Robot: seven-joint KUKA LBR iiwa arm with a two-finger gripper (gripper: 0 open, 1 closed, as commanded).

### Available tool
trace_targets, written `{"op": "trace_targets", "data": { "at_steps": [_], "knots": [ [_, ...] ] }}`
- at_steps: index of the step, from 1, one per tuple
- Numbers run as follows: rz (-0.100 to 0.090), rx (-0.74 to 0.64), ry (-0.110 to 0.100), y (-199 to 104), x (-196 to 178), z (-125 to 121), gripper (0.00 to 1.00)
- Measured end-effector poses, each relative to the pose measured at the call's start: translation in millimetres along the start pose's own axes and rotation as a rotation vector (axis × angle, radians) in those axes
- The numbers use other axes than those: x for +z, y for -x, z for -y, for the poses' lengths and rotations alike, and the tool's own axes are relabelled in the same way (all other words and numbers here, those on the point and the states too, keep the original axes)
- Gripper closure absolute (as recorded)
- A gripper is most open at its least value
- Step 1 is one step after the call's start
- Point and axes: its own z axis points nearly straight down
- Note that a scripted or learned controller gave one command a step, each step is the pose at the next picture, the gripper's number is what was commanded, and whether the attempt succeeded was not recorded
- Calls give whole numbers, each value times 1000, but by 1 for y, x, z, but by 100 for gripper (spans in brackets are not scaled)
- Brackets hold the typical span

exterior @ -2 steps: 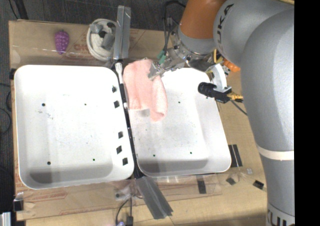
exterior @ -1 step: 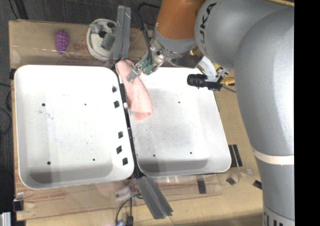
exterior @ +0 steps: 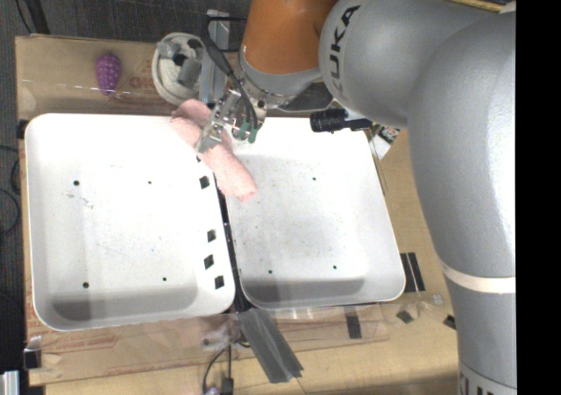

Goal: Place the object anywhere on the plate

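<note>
Pink object (exterior: 230, 165), long and soft-looking like a rolled cloth or plush, lies slantwise across the top of the divide between the two white bins (exterior: 114, 209). Pincer (exterior: 226, 124) sits right over its upper part; cannot tell its state. Likely light, limp, compressible; best gripped mid-length, across the narrow width.

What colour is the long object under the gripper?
Pale pink object, seen from the overhead camera view.
</note>
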Motion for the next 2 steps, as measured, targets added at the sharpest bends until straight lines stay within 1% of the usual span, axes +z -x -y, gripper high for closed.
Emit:
{"op": "trace_targets", "data": {
  "at_steps": [1,2],
  "knots": [
    [3,-404,1,-25,-5,-44,100],
    [3,-404,1,-24,-5,-44,0]
  ]
}}
